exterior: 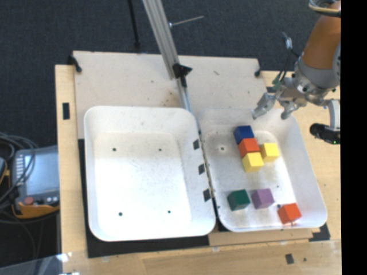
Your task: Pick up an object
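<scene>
The gripper (272,107) hangs at the far edge of the right bin (304,153), toward one o'clock of the bench, with its two fingers spread apart and nothing between them. They look roughly half open, one fingertip toward the bin's middle and the other nearer the arm's wrist, and they appear to stand above the bin rather than down among the blocks.

The nearest candidates lie at about seven o'clock from the jaws: the blue cube (243,133) first, then the orange cube (248,146) touching it on its near side, then a yellow cube (253,161) just below that, with a second yellow cube (270,151) beside it at three o'clock. These four form a tight cluster with faces pressed together. Well apart from them, toward six o'clock in the bin, sit a green cube (238,199), a purple cube (262,197) just beside it, and another orange cube (289,212) near the rim.

In my judgement the blue cube is the shortest reach, a short move down and toward seven o'clock, and its far face is free. The cubes have no long axis, so what matters is turning the fingers so they close on the blue cube's two open sides rather than across the face shared with the orange one. The left bin (143,171) holds no blocks
</scene>
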{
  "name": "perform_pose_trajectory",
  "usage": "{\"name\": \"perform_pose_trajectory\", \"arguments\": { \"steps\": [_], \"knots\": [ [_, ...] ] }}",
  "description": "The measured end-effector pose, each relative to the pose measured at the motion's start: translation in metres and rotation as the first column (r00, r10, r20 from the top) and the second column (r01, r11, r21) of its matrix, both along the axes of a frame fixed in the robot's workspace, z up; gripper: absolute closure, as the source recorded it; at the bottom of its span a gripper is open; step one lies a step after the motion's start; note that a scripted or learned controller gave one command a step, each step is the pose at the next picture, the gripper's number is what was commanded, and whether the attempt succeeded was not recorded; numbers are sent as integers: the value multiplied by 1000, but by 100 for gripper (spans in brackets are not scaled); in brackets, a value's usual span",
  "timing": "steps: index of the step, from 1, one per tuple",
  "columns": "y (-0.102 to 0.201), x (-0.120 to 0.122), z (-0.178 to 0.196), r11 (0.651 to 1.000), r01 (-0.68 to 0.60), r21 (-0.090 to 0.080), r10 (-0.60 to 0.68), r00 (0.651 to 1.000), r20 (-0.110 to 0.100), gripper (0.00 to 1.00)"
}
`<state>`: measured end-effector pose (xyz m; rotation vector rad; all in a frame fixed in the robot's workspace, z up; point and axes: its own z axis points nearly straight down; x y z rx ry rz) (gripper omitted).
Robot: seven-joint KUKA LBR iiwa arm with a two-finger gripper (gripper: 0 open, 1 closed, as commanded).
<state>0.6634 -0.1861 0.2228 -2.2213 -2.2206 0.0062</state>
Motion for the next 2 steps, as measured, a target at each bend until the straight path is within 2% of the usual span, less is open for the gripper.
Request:
{"name": "perform_pose_trajectory", "arguments": {
  "steps": [1,2],
  "knots": [
    [-12,-2,-52,1000,1,0,-1,1000,0,0],
    [-13,6,-105,1000,-1,6,1,1000,10,0]
  ]
}}
